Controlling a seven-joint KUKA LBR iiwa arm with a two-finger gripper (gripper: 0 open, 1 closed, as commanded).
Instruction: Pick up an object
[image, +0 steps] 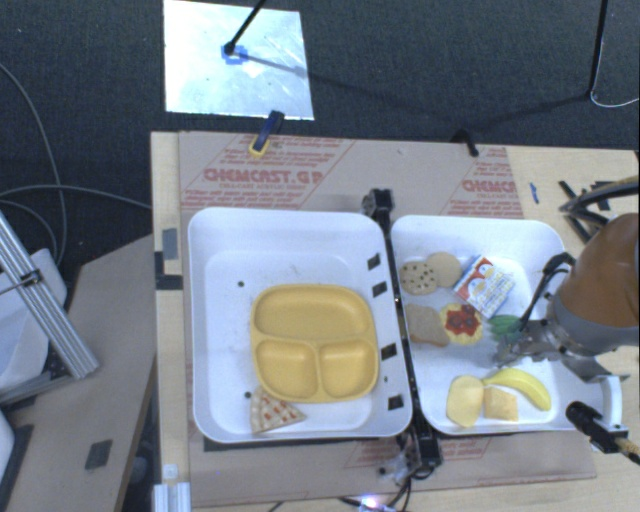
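Observation:
The right bin (545, 235) holds several toy foods: two cookies (430, 272), a small red and white carton (484, 284), a brown toast slice (428, 326), a round yellow tart with red topping (462, 322), a banana (522, 385) and pale yellow pieces (480, 400). A green item (506, 324) lies partly hidden beside the tart. My gripper (512, 349) reaches in from the right, low over the bin between the green item and the banana. The grey arm with its orange band (605, 285) covers the bin's right side.
The left bin (215, 240) carries a yellow divided plate (315, 340), with a pizza slice (272, 412) at its front left corner. A black divider with clips (392, 300) runs between the bins. Both stand on a cardboard sheet (300, 175).

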